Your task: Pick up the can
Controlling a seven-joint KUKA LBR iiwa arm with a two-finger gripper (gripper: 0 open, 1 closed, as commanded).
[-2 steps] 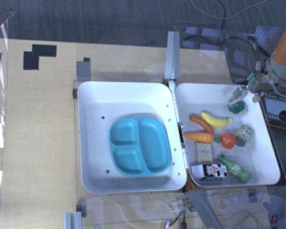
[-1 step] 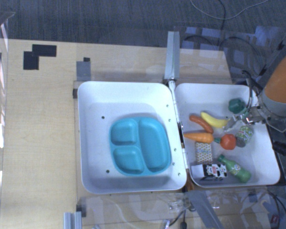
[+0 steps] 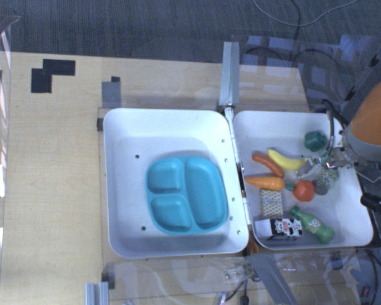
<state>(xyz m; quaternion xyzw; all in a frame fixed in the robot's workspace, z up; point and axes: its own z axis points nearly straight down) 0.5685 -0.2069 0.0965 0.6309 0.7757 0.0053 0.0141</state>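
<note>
In the right bin [image 3: 362, 234], a small greenish-grey patterned cylinder that looks like the can [image 3: 326, 181] stands near the right wall, beside a red tomato [image 3: 303, 190]. My gripper [image 3: 322, 168] is low in the bin, directly over the can's upper end and partly covering it. The view does not show whether it touches the can. The arm's orange band [image 3: 376, 116] rises to the right of it.
The right bin also holds a dark green round object [image 3: 315, 140], a banana [image 3: 286, 161], a carrot [image 3: 265, 182], a reddish sausage shape [image 3: 267, 163], a checked box [image 3: 271, 202], a black-and-white carton [image 3: 279, 227] and a green bottle [image 3: 312, 225]. A blue divided tray [image 3: 186, 194] lies in the left bin [image 3: 120, 132].
</note>
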